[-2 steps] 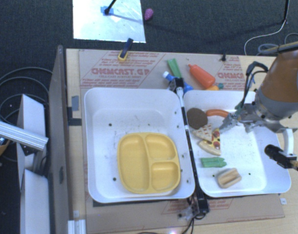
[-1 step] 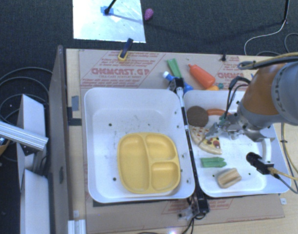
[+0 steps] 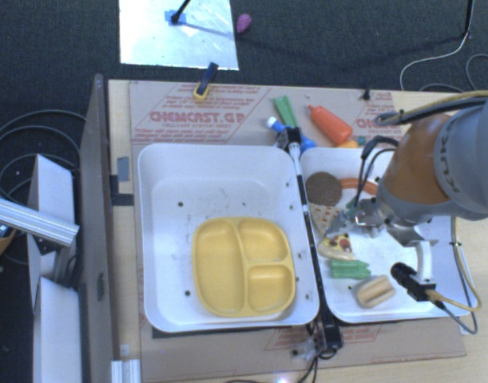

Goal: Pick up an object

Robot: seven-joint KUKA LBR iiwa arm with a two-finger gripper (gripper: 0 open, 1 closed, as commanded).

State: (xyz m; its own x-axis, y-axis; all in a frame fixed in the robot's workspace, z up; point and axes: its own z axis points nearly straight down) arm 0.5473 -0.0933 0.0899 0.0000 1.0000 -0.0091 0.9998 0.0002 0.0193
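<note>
Dark carpet surrounds a bench carrying two white bins. Left bin [image 3: 160, 174] holds a yellow divided tray [image 3: 244, 266], lying toward 6 o'clock. Right bin [image 3: 447, 313] is crowded: brown disc [image 3: 323, 187] at 11 o'clock, pizza slice [image 3: 337, 247] near centre, green piece [image 3: 350, 270] just below it, tan block [image 3: 374, 292] at 6 o'clock.

Gripper [image 3: 357, 216] hangs just beside the pizza slice, which lies at its 7 o'clock, long axis running roughly 10 to 4. Cannot tell how far it is open, nor whether it holds anything.

Judgement: tight room; divider wall close at 9 o'clock, neighbours nearly touching the slice.
</note>
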